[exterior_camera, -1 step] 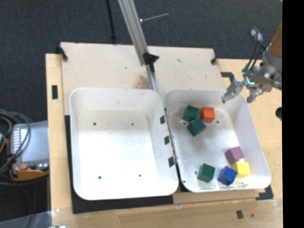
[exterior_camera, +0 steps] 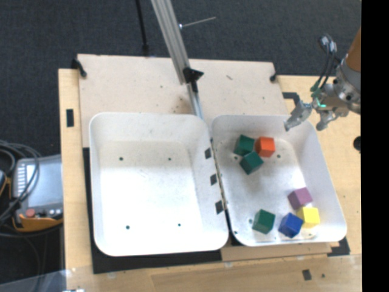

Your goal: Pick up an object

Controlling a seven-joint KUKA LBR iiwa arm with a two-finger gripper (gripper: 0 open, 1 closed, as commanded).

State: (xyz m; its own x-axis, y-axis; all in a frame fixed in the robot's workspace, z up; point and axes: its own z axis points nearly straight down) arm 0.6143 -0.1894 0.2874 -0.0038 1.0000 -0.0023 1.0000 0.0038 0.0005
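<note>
Hand point(exterior_camera: 309, 118): open, empty, hung over the right bin's point(exterior_camera: 323, 157) far right rim.
Orange cube point(exterior_camera: 265, 145): lay in that bin, touching green cubes point(exterior_camera: 245, 145), no long axis.

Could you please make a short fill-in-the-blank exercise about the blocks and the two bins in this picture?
1. All the blocks lie in the ____ bin of the camera view.
2. The orange block touches a block of ____ colour.
3. The yellow block lies between the purple block and the ____ block.
4. The number of green blocks is ____.

Missing words: right; green; blue; three
</note>
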